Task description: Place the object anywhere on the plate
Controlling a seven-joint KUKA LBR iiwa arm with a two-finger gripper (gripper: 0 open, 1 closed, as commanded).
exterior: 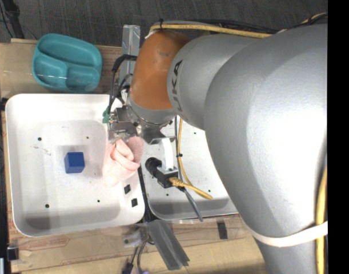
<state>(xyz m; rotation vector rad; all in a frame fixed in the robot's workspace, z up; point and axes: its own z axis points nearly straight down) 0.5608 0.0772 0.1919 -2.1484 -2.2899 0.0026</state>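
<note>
A big grey arm [260, 124] with an orange band [154, 73] reaches in from the right and covers much of the right bin [185, 210]. Its gripper [121, 131] hangs over the right edge of the left bin [25, 153], close to the wall between the two bins.

A soft pink thing, which looks like a cloth [120, 160], sits right under the gripper. Its top touches the gripper, and the rest droops down onto the white floor of the left bin. It may be pinched at the top, but the arm hides that part, so I cannot tell if the gripper is clamped on it or just resting above it.

A small blue cube [75, 162] sits on the floor of the left bin, to the left of the pink cloth and a little apart from it.

A teal plate [67, 61] with split parts inside lies on the wooden bench, outside the bins, just above the top left corner of the left bin. It is well away from the cloth and the cube.

A yellow cable [191, 188] and a black plug [157, 170] hang by the arm over the right bin.
</note>
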